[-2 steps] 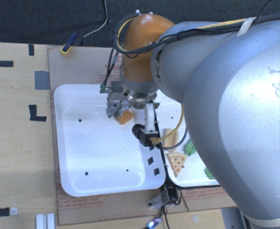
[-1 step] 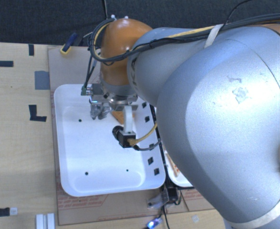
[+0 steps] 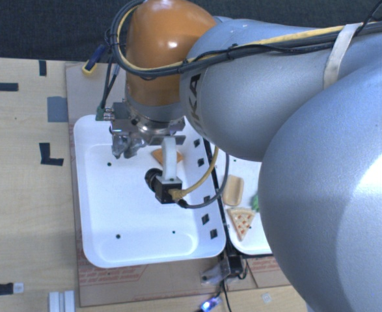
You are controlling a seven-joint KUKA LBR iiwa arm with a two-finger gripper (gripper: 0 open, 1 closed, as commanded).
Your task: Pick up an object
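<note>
My gripper [image 3: 122, 148] hangs low over the far left part of the left white bin [image 3: 132, 236], under the orange wrist band. Just right of it, an orange-tan piece [image 3: 157, 155] lies on the bin floor, half hidden by the robot's own bracket. The piece sits beside the gripper, not in its grasp. In the right bin [image 3: 250, 246] I see a tan bread-like piece [image 3: 233, 189], a pizza-slice toy [image 3: 242, 223] and a bit of something green [image 3: 254, 203].
The big grey arm covers most of the right bin and the right side of the view. The wooden bench [image 3: 21, 194] with black marks stretches to the left of the bins.
</note>
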